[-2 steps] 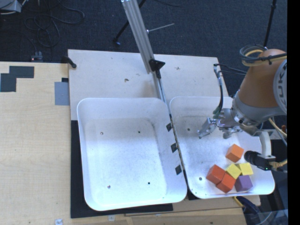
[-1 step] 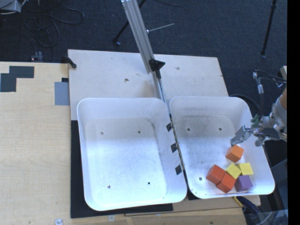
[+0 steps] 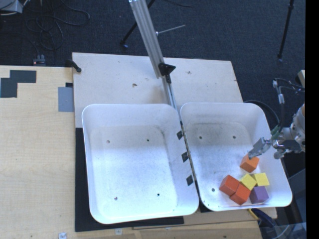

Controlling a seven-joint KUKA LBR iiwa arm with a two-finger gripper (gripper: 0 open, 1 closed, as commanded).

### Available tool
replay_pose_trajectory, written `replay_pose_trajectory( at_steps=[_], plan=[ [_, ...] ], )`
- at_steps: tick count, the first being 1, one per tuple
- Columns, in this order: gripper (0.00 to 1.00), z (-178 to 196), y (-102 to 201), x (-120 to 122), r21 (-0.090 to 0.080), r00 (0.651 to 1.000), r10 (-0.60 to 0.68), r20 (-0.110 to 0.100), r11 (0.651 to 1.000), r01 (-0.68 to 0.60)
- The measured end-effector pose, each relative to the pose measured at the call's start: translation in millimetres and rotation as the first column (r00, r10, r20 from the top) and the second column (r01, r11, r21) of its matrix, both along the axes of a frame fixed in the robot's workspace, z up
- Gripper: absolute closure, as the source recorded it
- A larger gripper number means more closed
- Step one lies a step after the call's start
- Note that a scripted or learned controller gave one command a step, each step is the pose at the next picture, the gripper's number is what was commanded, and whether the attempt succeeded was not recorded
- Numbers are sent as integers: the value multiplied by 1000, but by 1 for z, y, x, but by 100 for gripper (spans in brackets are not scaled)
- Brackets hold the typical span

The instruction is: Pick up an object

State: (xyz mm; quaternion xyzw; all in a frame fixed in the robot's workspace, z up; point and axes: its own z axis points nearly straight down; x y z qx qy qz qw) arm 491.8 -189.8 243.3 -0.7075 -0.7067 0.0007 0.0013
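A grey gripper (image 3: 259, 151) reaches in over the right edge of the right bin (image 3: 219, 114), fingers spread, tips just above a small orange block (image 3: 249, 163); to pick it up cleanly it should, I judge, drop straight down and close squarely on that block. Just below the orange block lies a cluster of red, yellow and purple blocks (image 3: 245, 186). Beside the right bin sits a left bin (image 3: 99, 114), on a pale board over dark carpet with cables.
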Motion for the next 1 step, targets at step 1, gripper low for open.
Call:
replay_pose_trajectory(
  at_steps=[1],
  plan=[
    [0,-137,-19,14,3,1000,0,-7,1000,0]
  ],
)
